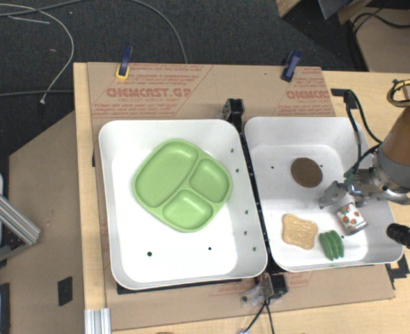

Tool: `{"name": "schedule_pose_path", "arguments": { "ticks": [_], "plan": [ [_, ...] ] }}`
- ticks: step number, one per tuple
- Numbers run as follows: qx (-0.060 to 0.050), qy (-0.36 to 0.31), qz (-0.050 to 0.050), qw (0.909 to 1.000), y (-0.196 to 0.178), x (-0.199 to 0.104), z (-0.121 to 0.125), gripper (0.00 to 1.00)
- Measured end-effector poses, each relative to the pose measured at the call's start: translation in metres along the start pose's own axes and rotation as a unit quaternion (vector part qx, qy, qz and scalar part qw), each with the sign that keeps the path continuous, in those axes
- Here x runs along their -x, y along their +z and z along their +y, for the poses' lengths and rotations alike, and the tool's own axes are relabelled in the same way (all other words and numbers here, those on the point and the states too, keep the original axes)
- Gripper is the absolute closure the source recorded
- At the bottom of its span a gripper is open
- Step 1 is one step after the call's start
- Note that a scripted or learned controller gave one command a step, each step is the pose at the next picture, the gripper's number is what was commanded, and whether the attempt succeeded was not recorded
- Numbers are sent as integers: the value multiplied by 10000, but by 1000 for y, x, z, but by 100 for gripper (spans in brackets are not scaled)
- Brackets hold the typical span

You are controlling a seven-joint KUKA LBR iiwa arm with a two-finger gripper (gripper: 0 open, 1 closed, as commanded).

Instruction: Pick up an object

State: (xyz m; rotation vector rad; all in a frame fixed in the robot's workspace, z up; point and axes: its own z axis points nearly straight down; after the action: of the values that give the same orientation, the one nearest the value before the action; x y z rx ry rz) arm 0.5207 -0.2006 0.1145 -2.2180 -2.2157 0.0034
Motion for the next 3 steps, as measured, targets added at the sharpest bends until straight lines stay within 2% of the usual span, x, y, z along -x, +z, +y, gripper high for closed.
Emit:
{"name": "schedule_pose_path", "arguments": {
  "ticks": [1,2,3],
  "plan": [
    [9,-5,0,10000,31,-1,0,0],
    [31,-3,-5,10000,18,0,1,100],
    [55,-9,-24,10000,-25,0,-2,100]
  ]
}}
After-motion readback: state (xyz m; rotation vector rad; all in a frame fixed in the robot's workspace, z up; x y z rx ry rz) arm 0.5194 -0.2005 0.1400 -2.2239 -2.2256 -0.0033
